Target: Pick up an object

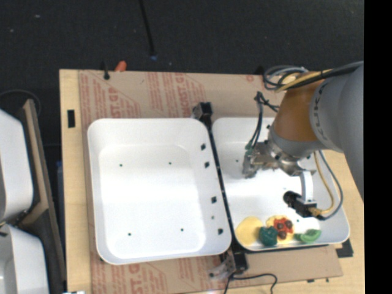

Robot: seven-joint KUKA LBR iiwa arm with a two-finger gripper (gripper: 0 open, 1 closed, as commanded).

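The pincer (252, 165) is seen over the upper part of the right bin (239, 195); whether it is spread or pressed together cannot be told; nothing is seen held in it. The toys are piled at the bin's near edge: a yellow piece (247, 228), a dark green one (267, 236), a red one (282, 225); they lie below the pincer, toward the near right, well apart.

You look down from one fixed camera above the worktop (153, 97), tilted slightly, far enough to frame both white bins (153, 188); the arm (331, 112) enters from your right.
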